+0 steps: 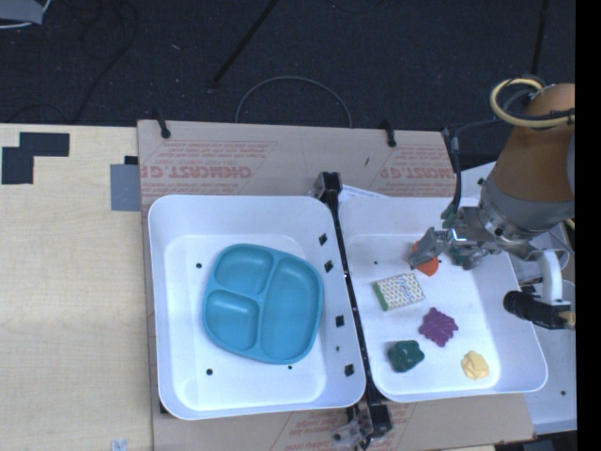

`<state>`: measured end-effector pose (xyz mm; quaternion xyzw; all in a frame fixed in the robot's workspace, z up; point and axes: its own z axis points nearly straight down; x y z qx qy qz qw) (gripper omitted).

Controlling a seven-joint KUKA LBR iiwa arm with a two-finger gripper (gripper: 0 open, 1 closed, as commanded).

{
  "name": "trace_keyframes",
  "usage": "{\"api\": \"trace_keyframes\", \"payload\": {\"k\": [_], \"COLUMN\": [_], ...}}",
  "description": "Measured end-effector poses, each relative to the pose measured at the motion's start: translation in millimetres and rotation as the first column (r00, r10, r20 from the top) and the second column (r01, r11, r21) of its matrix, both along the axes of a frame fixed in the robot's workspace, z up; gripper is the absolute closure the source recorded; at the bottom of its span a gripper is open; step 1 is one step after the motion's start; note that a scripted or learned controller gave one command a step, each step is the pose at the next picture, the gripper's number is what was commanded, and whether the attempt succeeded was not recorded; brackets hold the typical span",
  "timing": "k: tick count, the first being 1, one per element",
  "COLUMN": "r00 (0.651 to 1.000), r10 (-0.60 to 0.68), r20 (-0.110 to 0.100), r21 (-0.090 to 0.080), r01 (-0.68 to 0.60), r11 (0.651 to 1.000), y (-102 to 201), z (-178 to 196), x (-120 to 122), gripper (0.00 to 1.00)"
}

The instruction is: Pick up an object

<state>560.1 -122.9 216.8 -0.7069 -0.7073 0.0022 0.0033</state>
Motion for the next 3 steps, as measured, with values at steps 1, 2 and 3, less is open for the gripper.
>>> {"api": "trace_keyframes", "payload": {"k": [1, 2, 3], "r00": [1.0, 1.0, 1.0], "r10": [-0.001, -0.001, -0.007], "r20": [0.0, -0.001, 0.002], "r21": [0.0, 0.001, 0.0], "r01": [0.001, 0.001, 0.007], "r11": [1.0, 1.0, 1.0], "y": [5.2, 6.3, 4.3], "z": [-57.8, -106.3, -93.4], "x": [8.1, -2.1, -1.3], "gripper": [0.0, 0.0, 1.0]}}
